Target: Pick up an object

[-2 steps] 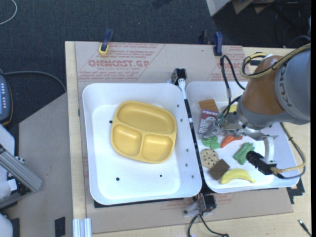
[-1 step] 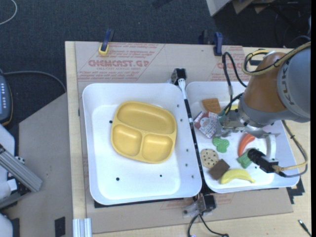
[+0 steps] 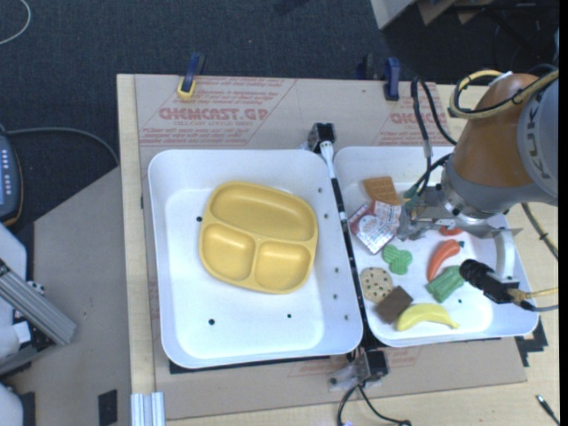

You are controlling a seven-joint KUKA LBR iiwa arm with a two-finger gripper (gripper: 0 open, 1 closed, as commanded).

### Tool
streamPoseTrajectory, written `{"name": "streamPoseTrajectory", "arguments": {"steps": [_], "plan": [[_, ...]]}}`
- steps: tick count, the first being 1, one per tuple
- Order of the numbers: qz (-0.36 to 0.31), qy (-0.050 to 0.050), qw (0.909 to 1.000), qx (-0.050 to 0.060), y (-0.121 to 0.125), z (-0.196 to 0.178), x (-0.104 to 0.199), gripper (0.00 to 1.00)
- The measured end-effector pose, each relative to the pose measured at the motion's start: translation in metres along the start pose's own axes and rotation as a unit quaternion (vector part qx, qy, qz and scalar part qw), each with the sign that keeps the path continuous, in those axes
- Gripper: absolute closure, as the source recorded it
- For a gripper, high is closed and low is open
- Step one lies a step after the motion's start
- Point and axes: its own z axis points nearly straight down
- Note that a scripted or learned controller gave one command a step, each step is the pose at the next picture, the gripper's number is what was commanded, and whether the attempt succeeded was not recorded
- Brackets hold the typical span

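Tray (image 3: 258, 236), glossy yellow plastic w/ 3 rounded compartments, in left bin (image 3: 173, 264).

- Left bin (image 3: 177, 264): a yellow divided plate (image 3: 258, 236) fills its middle; bare floor rings it, widest along the near edge.
- Right bin (image 3: 506, 322): toy food crowds the middle and near edge, under the arm (image 3: 497, 149).

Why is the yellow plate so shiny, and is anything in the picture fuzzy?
In the camera view, overhead light leaves soft pale glare on the yellow plate and the left bin; the arm looks slightly blurred at the right edge, and the gripper sits in its shadow, while the banana stays fairly sharp.
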Motion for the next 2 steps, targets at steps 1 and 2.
{"name": "streamPoseTrajectory", "arguments": {"steps": [1, 2], "plan": [[0.000, 0.000, 1.0000, -0.001, -0.003, -0.053, 0.009, 1.00], [0.000, 0.000, 1.0000, 0.000, -0.002, -0.077, 0.009, 1.00]]}}
